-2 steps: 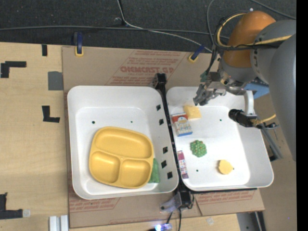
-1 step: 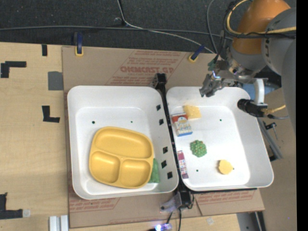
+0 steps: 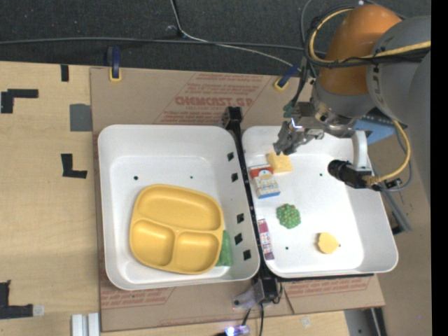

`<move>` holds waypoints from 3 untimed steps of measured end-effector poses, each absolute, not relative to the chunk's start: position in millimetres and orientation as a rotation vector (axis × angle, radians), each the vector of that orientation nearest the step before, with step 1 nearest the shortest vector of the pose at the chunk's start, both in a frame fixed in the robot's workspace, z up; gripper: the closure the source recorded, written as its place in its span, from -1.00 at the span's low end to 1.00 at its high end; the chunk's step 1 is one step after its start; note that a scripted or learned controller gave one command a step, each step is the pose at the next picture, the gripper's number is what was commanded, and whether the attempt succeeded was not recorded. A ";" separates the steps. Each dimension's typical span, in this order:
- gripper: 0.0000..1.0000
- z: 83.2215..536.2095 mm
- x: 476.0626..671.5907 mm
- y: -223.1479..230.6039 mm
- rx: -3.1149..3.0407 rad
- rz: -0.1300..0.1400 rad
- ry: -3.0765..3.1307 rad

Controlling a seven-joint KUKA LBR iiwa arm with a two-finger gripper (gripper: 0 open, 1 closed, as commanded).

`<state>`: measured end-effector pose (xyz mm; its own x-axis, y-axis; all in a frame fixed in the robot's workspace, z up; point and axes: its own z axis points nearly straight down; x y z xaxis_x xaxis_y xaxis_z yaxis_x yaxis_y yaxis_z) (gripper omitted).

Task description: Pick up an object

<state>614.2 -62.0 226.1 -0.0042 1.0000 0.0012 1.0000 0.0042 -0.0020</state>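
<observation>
Left bin (image 3: 112, 187): you have a yellow divided tray (image 3: 175, 228) in it. Right of that tray, in the right bin (image 3: 374, 243), a pale yellow block (image 3: 281, 163) lies beside a small carton (image 3: 264, 183), green piece (image 3: 288, 216) below. The gripper (image 3: 288, 142) hangs just above the block; you can't tell its spread.

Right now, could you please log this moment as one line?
gripper: above pale yellow block, right white bin | grasp: unconfirmed | yellow divided plastic tray: left bin
</observation>
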 end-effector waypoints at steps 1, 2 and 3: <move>1.00 225.6 599.6 -18.6 -2.215 0.003 -2.224; 1.00 231.5 569.7 35.6 -2.212 0.002 -2.226; 1.00 220.6 534.7 82.9 -2.212 0.005 -2.225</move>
